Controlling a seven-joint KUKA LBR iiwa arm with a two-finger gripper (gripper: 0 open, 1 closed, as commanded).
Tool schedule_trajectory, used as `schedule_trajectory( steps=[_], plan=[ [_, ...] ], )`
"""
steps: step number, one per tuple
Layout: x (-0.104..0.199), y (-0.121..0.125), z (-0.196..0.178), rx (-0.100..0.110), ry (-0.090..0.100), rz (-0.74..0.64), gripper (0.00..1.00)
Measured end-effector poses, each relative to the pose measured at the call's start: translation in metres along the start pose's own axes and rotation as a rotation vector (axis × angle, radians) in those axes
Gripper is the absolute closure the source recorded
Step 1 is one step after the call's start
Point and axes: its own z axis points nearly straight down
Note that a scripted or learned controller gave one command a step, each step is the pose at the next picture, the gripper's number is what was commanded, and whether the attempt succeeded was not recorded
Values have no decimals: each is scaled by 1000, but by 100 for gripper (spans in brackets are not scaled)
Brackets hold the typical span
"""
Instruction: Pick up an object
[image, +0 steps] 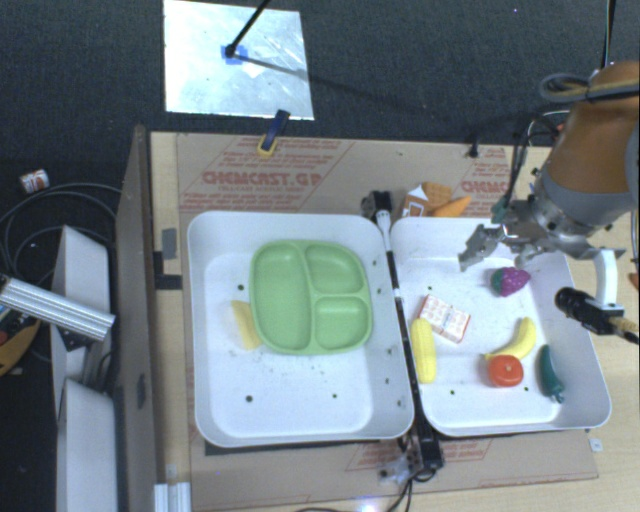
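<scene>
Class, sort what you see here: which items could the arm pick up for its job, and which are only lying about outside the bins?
Job items:
gripper
purple grapes
banana
tomato
corn cob
red-and-white box
green pepper
green divided plate

Lying about:
carrot
foil sheet
black cables

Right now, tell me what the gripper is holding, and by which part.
Nothing. The gripper hangs open over the right bin, just left of the purple grapes, with nothing between its fingers.
</scene>
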Motion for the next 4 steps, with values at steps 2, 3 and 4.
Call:
schedule_trajectory(
  steps=[2, 3, 4],
  plan=[
    [-104, 43, 58, 5, -1, 5, 0],
    [-93, 49, 143, -7, -3, 1, 0],
    [-54, 3, 160, 5, 3, 1, 0]
  ],
)
